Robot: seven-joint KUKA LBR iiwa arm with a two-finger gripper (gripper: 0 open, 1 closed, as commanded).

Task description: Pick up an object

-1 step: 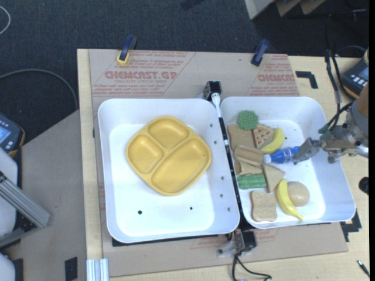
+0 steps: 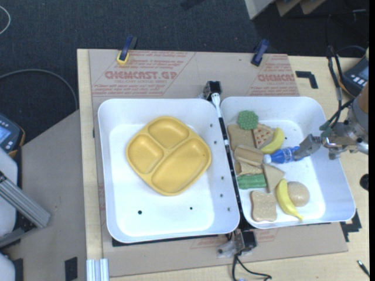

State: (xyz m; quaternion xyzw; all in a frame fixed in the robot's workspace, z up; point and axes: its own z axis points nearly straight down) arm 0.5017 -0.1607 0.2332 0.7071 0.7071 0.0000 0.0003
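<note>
The right bin [image 2: 328, 174] holds several toy foods in a heap on its left side. Among them are a green round piece [image 2: 248, 119], a yellow banana [image 2: 286, 199], a toast slice [image 2: 263, 206] and a small blue and white bottle-like item [image 2: 282, 156]. My gripper [image 2: 303, 149] reaches in from the right, slanting down to the left. Its tip is right at the blue item's right end. Whether it touches or grips that item is unclear.
A yellow divided plate [image 2: 169, 154] lies in the middle of the left bin [image 2: 117, 209]. A black divider strip [image 2: 225, 151] runs between the bins. Bare white floor shows in the right bin's right half, under the arm [image 2: 345, 138].
</note>
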